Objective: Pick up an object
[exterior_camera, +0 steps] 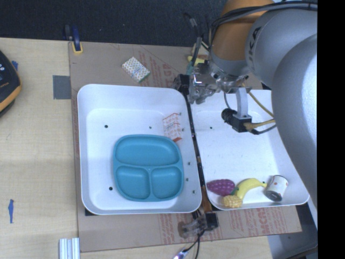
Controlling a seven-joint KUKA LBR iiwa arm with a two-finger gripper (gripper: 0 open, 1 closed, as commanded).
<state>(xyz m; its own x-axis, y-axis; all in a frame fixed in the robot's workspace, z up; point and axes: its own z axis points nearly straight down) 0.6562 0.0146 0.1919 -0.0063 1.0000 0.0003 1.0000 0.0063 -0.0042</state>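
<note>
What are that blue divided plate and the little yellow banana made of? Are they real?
The blue divided plate looks like moulded plastic: one even matte colour, with soft rounded ridges between its three sections. The banana seems to be a plastic toy, not fruit: its uniform bright yellow has a slight sheen and no blemishes. At this size I can't be sure.

The robot arm (pixel 291 63) is big, round and smooth, and most of it is grey. Near its end sits a fat orange band (pixel 237 15) (shaped like a ball). Thin black cables (pixel 253 12) loop over it, and a small black block (pixel 237 120) hangs below.
</note>
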